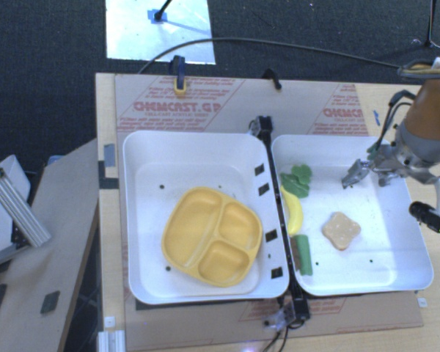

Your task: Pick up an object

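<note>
The right bin (396,270) holds a tan slice of toast (342,230) near its middle. A green leafy toy (299,180), a yellow banana (294,213) and a dark green stick (303,254) lie along its left wall. My gripper (367,177) hangs over the bin's back right part, above and to the right of the toast. Its fingers stand open and apart, with nothing between them. The grey arm with its orange band (433,112) comes in from the right edge.
A yellow divided plate (213,235) lies in the left bin (154,167). A black clip strip (273,204) runs along the divider between the bins. A black cable (293,46) crosses the bench behind them.
</note>
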Tool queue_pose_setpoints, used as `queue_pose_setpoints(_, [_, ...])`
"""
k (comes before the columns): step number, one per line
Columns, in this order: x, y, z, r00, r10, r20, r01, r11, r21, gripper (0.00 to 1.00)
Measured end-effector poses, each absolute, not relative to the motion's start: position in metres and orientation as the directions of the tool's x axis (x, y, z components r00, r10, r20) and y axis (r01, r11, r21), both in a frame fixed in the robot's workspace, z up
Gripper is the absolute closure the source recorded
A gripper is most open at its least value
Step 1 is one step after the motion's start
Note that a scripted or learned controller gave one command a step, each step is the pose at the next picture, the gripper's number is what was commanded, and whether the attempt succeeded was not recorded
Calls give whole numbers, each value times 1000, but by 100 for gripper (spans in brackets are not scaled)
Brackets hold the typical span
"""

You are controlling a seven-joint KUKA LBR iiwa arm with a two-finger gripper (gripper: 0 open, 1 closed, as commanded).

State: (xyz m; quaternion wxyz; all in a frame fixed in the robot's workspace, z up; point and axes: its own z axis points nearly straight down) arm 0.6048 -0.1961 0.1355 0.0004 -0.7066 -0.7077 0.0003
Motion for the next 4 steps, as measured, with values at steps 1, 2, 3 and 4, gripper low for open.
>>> queue_pose_setpoints(1, [605, -195, 83, -2, 1000, 0, 1000, 2, -2, 0])
queue_pose_setpoints(2, [607, -196, 98, -2, 1000, -2, 1000, 2, 5, 100])
queue_pose_setpoints(3, [598, -195, 154, 0, 1000, -2, 1000, 0, 6, 100])
queue_pose_setpoints(4, [594, -191, 200, -4, 1000, -1, 1000, 4, 5, 100])
